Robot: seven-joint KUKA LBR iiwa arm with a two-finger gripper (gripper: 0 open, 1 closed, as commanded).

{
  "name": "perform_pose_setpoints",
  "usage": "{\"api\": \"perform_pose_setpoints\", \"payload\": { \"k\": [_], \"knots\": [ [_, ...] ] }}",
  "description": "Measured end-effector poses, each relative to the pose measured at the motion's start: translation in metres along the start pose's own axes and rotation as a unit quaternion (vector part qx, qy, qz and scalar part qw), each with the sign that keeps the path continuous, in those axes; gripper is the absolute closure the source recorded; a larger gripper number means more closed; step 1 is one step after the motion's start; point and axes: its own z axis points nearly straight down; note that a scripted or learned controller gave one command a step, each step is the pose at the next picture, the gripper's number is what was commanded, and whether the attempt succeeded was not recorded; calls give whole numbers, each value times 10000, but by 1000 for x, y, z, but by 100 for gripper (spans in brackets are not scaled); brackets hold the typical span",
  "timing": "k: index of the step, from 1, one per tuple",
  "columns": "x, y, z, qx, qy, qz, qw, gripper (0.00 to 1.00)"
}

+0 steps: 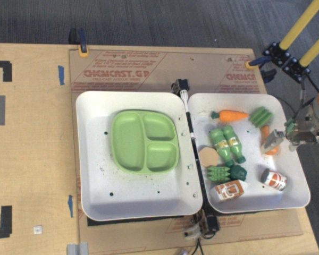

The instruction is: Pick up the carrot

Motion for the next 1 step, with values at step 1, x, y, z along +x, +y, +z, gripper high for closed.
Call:
{"api": "perform_pose_setpoints", "payload": {
  "k": [1],
  "knots": [
    [-7, 24, 85, 9, 5, 369, 9993, 0]
  ]
}}
